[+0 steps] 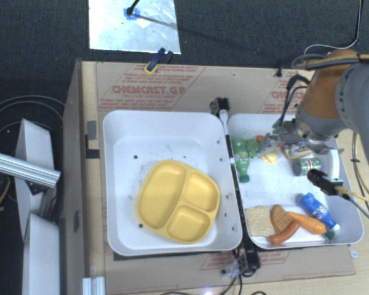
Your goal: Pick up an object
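nothing lifted yet

in the right-hand shallow white plastic bin (347,229), the two-finger gripper (275,141) sits low among the toys. how its fingers stand, i cannot tell. just beside them lie a small pale yellow piece (270,158) and a green plastic bottle (241,155); farther off, a blue bottle (315,208) and an orange carrot (307,222). no object looks raised, so picking is still ahead.

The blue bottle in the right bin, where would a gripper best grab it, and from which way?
Probably across the middle of the blue bottle, coming straight down. It lies on its side, slanting toward the bin's near right corner, so its round body offers two opposite sides to pinch. The carrot lies close along its near side, so the fingers should close across the body's upper half, away from it.
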Available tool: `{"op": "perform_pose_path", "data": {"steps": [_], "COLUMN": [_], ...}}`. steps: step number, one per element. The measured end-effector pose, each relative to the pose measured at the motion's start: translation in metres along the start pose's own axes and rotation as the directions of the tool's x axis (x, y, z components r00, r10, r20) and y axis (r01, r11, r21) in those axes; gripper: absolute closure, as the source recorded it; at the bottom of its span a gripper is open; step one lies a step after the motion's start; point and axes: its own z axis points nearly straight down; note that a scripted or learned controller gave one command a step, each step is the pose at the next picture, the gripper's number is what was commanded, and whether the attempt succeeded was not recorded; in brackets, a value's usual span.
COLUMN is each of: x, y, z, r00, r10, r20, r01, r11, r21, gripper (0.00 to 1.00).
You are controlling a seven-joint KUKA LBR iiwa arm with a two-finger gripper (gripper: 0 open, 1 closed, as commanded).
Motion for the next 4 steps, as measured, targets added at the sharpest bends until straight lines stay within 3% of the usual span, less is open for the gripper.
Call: {"op": "perform_pose_path", "data": {"steps": [1, 2, 3, 4], "x": [0.005, -0.001, -0.028, -0.027], "y": [-0.003, 0.018, -0.002, 0.028], "z": [0.031, 0.037, 0.037, 0.036], "r00": [1.000, 1.000, 1.000, 1.000], "r10": [0.000, -0.001, 0.003, 0.000], "r20": [0.001, 0.001, 0.002, 0.001], "r01": [0.000, 0.001, -0.003, 0.000], "r11": [1.000, 1.000, 1.000, 1.000], "r21": [-0.001, -0.002, -0.002, -0.003], "gripper": [0.00, 0.00, 0.00, 0.00]}}
